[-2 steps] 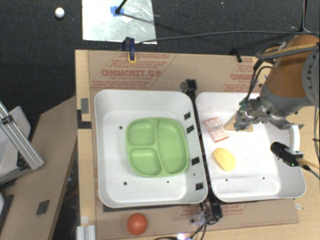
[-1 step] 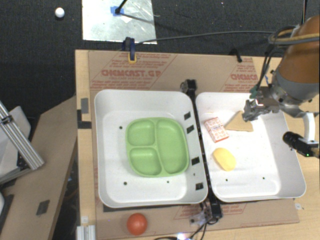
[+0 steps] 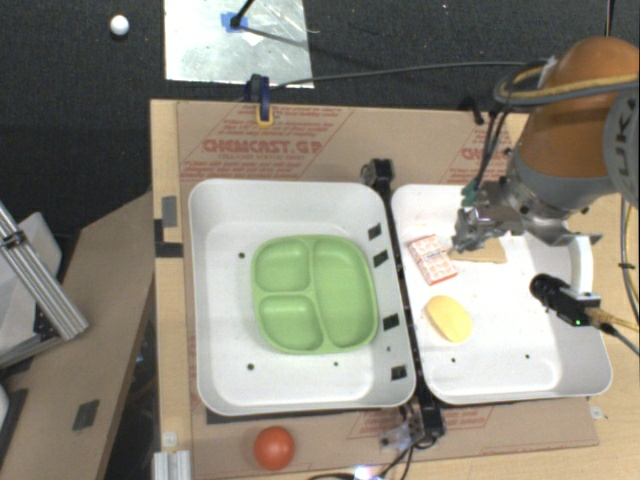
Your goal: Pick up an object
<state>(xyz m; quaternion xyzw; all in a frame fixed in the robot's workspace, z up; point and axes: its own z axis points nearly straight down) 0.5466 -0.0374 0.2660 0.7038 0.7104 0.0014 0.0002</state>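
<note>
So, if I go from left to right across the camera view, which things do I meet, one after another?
White ball → green divided tray → red-and-white packet → tan flat piece.

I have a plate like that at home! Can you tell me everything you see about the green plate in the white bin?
The green plate is pale green, smooth and plastic-looking, with rounded corners and a raised rim. Ridges split it into three compartments: two smaller ones on the view's left and one longer one on the right. It lies flat, right way up and slightly turned, on the floor of the left bin, near the middle, apart from the walls.
</note>
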